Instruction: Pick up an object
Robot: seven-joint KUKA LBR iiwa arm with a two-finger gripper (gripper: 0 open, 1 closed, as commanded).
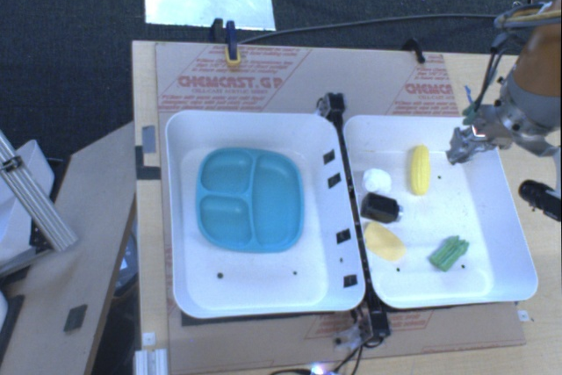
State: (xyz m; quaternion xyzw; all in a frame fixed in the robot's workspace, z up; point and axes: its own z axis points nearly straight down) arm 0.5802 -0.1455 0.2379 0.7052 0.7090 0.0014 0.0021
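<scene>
On my feed the left bin (189, 277) carries a blue divided plate (251, 198), lying flat a little left of the bin's middle. The two bins touch along a shared edge with black clips down it. In the right bin (505, 272), nearest that edge, I see a small white object (377, 180), a black block (380, 207) just below it, and a pale yellow rounded piece (385, 241) just below that, the three forming a short column. A yellow corn cob (420, 169) lies to the right of the white object, lengthwise up and down the picture. A green leafy piece (449, 252) rests lower, toward the bin's near right corner, well apart from the corn. The gripper (463, 144) hangs over the upper right part of this bin, right of the corn and not touching it. I cannot tell how far apart its fingers stand, and I see nothing between them. Both bins sit on a counter (290, 75) covered with printed cardboard.
</scene>
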